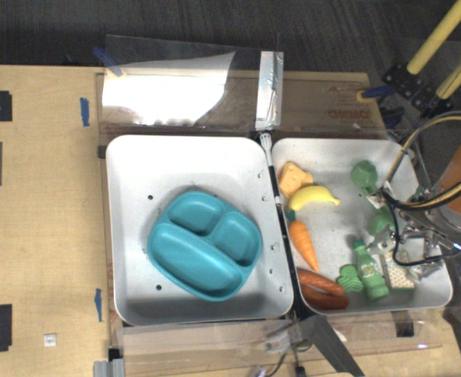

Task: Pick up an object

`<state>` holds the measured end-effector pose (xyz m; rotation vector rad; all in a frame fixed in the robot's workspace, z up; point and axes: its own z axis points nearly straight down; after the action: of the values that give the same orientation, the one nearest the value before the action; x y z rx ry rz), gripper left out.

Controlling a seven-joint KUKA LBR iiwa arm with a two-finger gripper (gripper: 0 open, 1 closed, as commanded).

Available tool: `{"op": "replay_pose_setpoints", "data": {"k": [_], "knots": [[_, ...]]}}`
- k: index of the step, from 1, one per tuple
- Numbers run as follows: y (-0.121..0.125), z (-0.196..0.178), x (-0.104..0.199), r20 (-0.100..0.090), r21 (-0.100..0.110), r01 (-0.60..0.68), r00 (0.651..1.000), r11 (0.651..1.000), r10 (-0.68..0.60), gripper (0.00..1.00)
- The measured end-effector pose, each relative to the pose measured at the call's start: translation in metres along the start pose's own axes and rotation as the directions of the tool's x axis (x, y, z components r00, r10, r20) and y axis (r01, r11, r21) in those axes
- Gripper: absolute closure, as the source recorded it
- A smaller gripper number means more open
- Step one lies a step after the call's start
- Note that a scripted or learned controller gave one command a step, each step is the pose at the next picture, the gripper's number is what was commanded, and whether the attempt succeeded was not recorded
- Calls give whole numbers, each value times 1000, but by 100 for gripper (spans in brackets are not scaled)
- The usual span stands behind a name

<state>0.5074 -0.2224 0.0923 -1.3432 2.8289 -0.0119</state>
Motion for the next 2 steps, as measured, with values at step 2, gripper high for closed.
{"op": "replay_pose_setpoints", "data": {"k": [2], "knots": [[3,-37,-1,9,-6,686,728,728,-686,0]]}}
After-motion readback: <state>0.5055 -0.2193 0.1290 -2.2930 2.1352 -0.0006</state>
